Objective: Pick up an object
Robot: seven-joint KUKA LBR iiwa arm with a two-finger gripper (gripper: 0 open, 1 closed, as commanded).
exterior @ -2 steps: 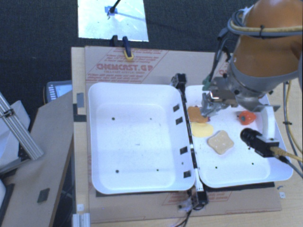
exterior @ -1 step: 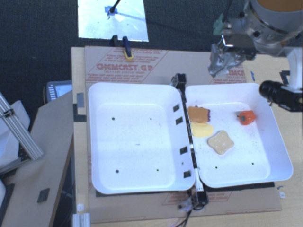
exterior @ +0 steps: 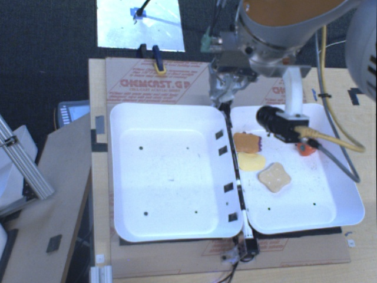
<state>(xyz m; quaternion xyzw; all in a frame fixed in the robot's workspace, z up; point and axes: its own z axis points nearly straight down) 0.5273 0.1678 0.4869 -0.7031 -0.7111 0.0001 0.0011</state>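
Note:
My gripper [exterior: 224, 98] hangs over the far end of the divider between the two bins, with nothing visible in it. In the right bin [exterior: 330, 208], close to the divider, lies an orange-brown block [exterior: 247, 142]. A flat yellow piece [exterior: 253, 163] touches its near side. A beige bread-like piece [exterior: 274, 177] lies just in front of that. A small red-orange thing [exterior: 305, 150] sits further right, partly hidden by the robot's own parts. All of these lie nearer the camera than the gripper and to its right.
The left bin [exterior: 126, 217] sits beside the right one on a printed cardboard sheet [exterior: 153, 81]. A yellow-and-black clamp [exterior: 158, 61] holds the sheet's far edge. A shiny metal plate [exterior: 138, 16] lies behind the bench.

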